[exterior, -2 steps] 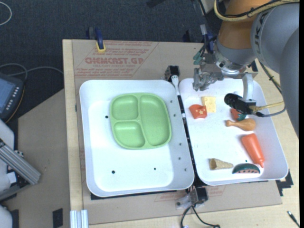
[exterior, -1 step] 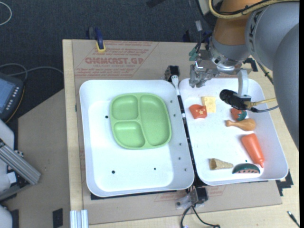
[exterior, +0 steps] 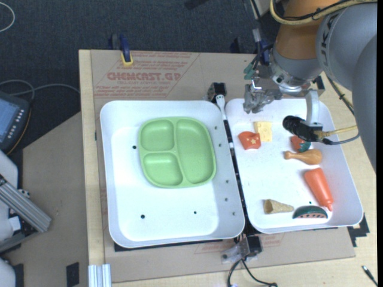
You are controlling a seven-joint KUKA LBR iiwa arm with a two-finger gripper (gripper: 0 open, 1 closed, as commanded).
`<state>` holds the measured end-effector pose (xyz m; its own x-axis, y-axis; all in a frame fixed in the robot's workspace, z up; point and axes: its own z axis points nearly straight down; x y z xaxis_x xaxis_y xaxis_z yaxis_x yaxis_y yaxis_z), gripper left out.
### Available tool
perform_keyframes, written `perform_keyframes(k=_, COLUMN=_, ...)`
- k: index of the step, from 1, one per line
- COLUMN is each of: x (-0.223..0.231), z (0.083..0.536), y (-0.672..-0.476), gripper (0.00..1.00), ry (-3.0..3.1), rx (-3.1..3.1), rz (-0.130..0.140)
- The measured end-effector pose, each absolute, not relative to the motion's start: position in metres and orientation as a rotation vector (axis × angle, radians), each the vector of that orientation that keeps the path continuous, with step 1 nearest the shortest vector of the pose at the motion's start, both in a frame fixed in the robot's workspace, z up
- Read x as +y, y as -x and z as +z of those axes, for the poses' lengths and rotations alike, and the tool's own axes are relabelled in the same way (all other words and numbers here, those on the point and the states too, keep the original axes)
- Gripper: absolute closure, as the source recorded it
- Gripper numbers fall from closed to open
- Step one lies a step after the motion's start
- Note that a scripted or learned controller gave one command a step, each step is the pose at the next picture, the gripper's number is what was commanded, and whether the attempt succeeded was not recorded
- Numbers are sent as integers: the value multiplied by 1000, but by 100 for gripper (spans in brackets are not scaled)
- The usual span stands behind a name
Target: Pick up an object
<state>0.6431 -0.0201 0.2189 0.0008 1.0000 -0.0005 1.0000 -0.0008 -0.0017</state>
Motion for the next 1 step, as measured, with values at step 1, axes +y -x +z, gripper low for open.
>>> perform_keyframes(k=1, x=-16, z=229, y=-634, gripper=100, ry=2220, rx=-2221, rz=2)
